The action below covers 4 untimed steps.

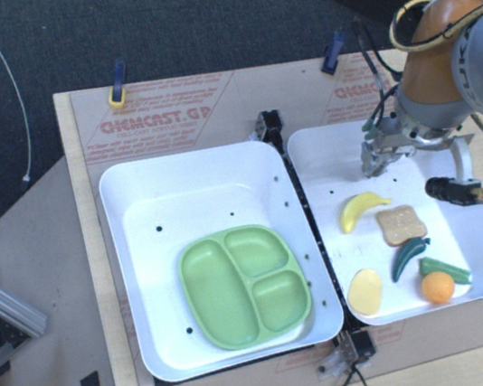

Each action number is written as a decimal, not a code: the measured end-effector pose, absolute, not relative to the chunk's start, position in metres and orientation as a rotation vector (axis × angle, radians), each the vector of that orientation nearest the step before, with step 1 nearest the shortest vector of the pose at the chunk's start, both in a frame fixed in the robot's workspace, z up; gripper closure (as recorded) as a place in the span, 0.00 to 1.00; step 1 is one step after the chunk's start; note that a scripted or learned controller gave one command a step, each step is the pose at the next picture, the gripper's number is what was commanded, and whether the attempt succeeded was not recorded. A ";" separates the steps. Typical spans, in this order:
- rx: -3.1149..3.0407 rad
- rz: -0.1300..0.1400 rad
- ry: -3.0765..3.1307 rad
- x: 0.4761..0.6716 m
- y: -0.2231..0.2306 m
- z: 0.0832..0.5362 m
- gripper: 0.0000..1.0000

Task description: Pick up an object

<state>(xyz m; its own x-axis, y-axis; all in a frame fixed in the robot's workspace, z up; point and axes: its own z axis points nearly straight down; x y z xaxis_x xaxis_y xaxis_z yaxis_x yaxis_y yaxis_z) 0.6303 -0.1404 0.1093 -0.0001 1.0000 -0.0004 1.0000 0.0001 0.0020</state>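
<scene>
The end effector [381, 158], its state impossible to tell, hung just above the banana [361, 208], seemingly light, stiff, slippery plastic, best pinched mid-curve.

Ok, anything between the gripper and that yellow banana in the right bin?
Nothing visible. The gripper sits above the curved yellow toy banana, with bare white bin floor between them. The tan bread slice lies beside the banana, off that path.
</scene>
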 end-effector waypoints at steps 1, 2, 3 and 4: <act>2.215 0.006 2.218 0.636 -0.137 0.173 1.00; 2.215 0.006 2.219 0.633 -0.130 0.220 1.00; 2.215 0.007 2.218 0.634 -0.130 0.275 1.00; 2.220 -0.002 2.229 0.616 -0.084 0.257 1.00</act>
